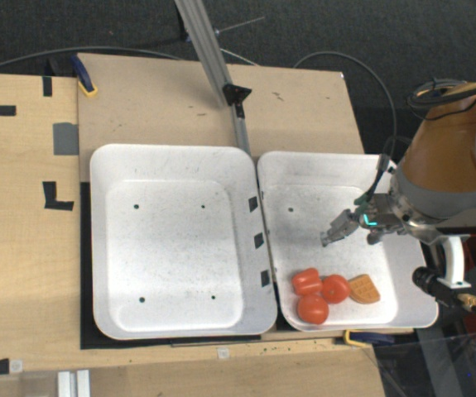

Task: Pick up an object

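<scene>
Three red rounded objects lie clustered near the front of the right bin [320, 162]: one [306, 281] at the left, one [335, 289] to its right, one [312, 309] in front. An orange-brown piece [364, 289] rests just right of them. My gripper [338, 230] hangs over the middle of the right bin, behind the cluster and apart from it, pointing left. Nothing shows in it.
The left bin [171, 238] sits beside the right one, joined by small black clips. A slanted metal pole [209, 48] comes down to the bins' back edge. A blue and yellow clamp [84, 77] lies at the bench's back left.
</scene>
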Robot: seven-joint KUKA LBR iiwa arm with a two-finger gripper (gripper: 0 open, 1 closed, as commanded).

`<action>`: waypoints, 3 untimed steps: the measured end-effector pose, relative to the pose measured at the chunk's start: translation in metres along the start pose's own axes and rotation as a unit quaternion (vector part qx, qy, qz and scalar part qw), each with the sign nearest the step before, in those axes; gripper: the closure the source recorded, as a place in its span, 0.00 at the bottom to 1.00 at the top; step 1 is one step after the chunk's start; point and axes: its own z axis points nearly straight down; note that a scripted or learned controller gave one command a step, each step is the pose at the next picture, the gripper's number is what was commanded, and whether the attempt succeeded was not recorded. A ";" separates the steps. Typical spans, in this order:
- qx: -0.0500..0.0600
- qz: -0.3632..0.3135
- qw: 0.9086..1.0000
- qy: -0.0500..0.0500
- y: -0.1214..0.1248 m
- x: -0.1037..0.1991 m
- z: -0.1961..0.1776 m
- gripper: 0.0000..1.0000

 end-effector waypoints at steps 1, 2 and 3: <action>-0.002 0.000 1.000 0.000 0.001 0.000 -0.002 0.00; 0.001 0.000 1.000 0.000 0.002 -0.001 0.062 0.00; 0.001 0.000 1.000 0.000 0.005 0.003 0.107 0.00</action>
